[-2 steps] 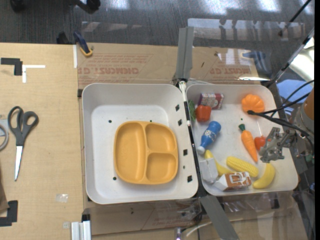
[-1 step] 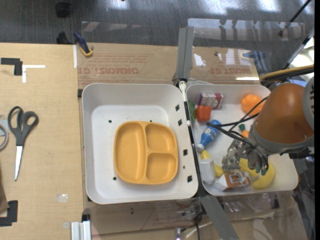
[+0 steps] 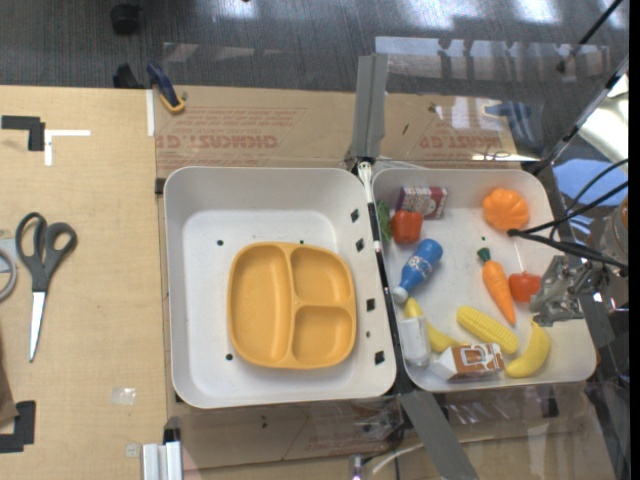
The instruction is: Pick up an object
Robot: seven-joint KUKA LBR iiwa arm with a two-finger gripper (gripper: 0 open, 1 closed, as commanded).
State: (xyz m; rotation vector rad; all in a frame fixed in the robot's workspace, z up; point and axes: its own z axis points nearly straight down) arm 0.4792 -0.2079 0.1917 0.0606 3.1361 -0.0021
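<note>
- Grey gripper [image 3: 556, 295] sits low at the right bin's [image 3: 460, 183] right edge, beside a red toy [image 3: 523, 286].
- I cannot tell its grip.
- Next, it must close on one toy.

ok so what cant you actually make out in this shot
- Gripper, camera view: small tangle of metal and cables at the right bin's edge; finger state unreadable.
- Red item: partly behind the gripper, identity unclear.
- Small carton: label too small to read.

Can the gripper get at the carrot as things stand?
Probably yes. The gripper sits at the right bin's right side, close to the carrot. Nothing lies on the carrot; a small red item touches its right side and may crowd a grasp.
</note>
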